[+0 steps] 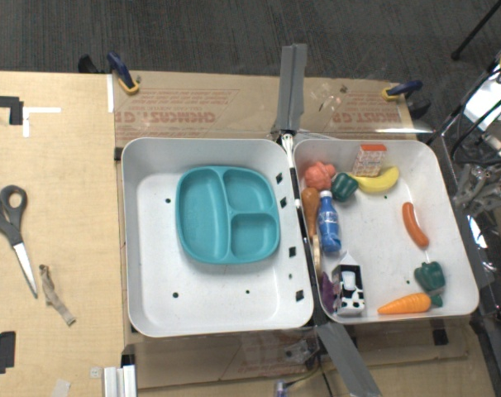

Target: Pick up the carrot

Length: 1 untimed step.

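Two shallow white bins lie side by side, with scissors (11,222) on the bench to their left. The left bin (143,246) holds a teal divided plate (228,213). In the right bin (374,246), the carrot (405,304) lies flat along the near wall, between a black-and-white carton (348,290) and a green pepper (430,276), almost touching the pepper.

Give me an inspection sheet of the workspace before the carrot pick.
Surface: two white bins side by side, left bin, right bin.
Job's things: carrot lying near the right bin's front wall, beside a green toy.
Clutter: teal divided plate in left bin; banana, sausage, blue bottle in right bin.
Gripper: nothing seen.
Cables: dark cables at right.
Surroundings: scissors on the bench, left.
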Each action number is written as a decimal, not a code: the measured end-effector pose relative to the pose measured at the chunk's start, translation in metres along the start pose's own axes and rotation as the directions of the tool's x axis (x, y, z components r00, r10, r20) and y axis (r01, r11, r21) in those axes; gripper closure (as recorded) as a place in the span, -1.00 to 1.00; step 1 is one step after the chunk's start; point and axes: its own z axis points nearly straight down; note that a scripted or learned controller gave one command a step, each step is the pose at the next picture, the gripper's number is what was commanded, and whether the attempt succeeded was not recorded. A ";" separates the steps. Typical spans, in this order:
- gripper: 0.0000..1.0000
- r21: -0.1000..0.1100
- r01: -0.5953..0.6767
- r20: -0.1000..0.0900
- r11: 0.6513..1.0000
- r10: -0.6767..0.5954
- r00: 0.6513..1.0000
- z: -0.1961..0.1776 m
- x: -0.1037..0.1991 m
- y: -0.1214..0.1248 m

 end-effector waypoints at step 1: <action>1.00 0.001 0.216 0.001 0.976 -0.216 0.976 -0.008 -0.027 -0.025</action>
